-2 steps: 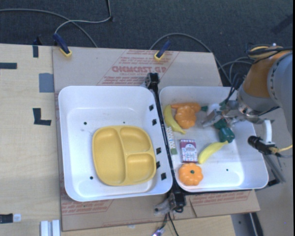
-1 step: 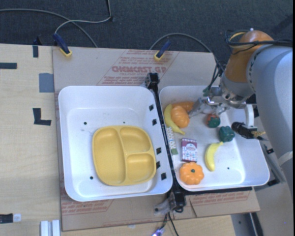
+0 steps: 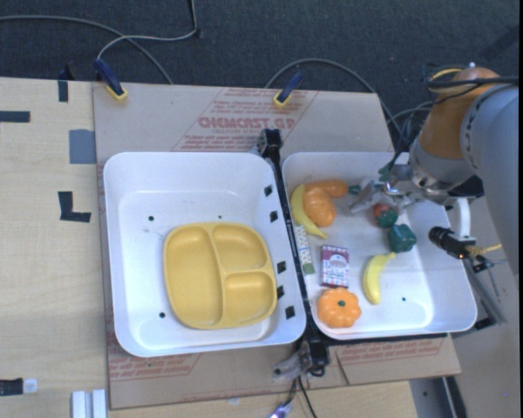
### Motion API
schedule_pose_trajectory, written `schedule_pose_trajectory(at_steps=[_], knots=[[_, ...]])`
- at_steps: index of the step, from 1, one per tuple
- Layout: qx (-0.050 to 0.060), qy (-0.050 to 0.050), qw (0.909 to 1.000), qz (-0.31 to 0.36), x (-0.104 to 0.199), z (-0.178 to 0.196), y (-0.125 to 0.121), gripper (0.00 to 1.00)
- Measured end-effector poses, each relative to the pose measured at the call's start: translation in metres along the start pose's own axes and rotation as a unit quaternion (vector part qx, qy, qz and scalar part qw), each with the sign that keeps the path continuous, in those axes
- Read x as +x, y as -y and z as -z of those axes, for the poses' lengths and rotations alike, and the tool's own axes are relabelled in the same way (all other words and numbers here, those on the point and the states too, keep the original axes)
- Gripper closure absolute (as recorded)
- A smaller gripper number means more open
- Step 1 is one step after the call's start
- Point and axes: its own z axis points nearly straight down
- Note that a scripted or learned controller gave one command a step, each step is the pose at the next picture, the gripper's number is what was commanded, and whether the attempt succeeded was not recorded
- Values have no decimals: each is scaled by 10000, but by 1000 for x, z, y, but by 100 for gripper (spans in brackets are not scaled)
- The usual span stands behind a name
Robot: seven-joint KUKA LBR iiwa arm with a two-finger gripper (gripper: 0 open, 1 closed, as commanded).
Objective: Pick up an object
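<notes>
My gripper [image 3: 363, 196] hangs low over the back of the right bin [image 3: 436, 316], open, with nothing between its fingers. Just left of it lie an orange fruit [image 3: 318, 205] and a yellow banana [image 3: 300, 217]. A small red and green piece [image 3: 383, 213] sits right under the wrist, and a dark green piece [image 3: 401, 237] lies just in front of that. Nearer the front are a small red box [image 3: 335, 265], a small banana [image 3: 374, 275] and an orange pumpkin [image 3: 338, 307].
The left bin [image 3: 131, 190] holds a yellow divided tray [image 3: 220, 273]. The bins' shared wall [image 3: 283, 225] runs just left of the fruit. The grey arm [image 3: 471, 138] comes in over the right bin's far right corner. Cables trail beyond the bench.
</notes>
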Motion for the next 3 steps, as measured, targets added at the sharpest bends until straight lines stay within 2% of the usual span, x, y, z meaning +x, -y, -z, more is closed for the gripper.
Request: schedule_pose_trajectory(at_steps=[1, 2, 3], knots=[[-14, -3, 10000, 8, -3, 0, 6, 0], [89, 7, 10000, 15, 30, -2, -28, 0], [-3, -1, 10000, -5, -2, 0, 13, 0]])
